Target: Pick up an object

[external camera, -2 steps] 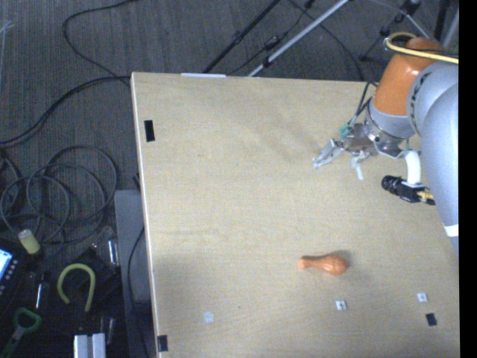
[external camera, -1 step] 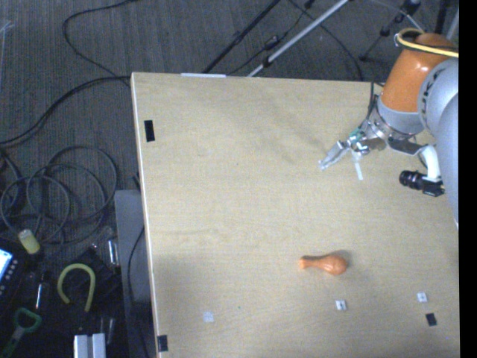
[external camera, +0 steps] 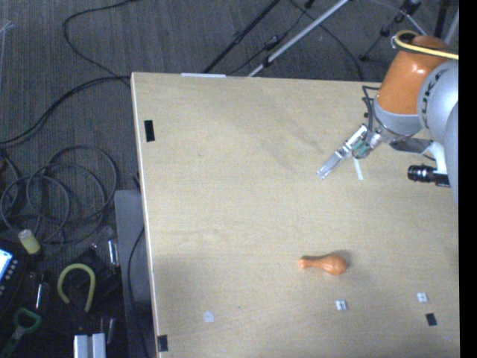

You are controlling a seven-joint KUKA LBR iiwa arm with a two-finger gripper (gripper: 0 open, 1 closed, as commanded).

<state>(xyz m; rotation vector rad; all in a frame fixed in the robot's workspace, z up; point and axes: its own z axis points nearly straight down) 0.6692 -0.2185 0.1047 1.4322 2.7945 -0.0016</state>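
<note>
Arm: grey with orange band, reaching in from the right over the pale wooden worktop [external camera: 223, 200].
Hand [external camera: 342, 164]: two thin fingers look spread apart, nothing between them, though small and blurred.
Object: orange pear-shaped soft toy [external camera: 325, 264], lying on the worktop, well below the hand.

Orange band [external camera: 408, 80] is glowing above the grey arm [external camera: 443, 103], and the gripper [external camera: 341, 162] is showing pale silver with a hint of teal. Well below its jaws, an orange gourd-shaped toy [external camera: 325, 263] is lying on the plain light-tan board [external camera: 223, 222]. Dark grey carpet [external camera: 67, 51] is surrounding it all.
</note>
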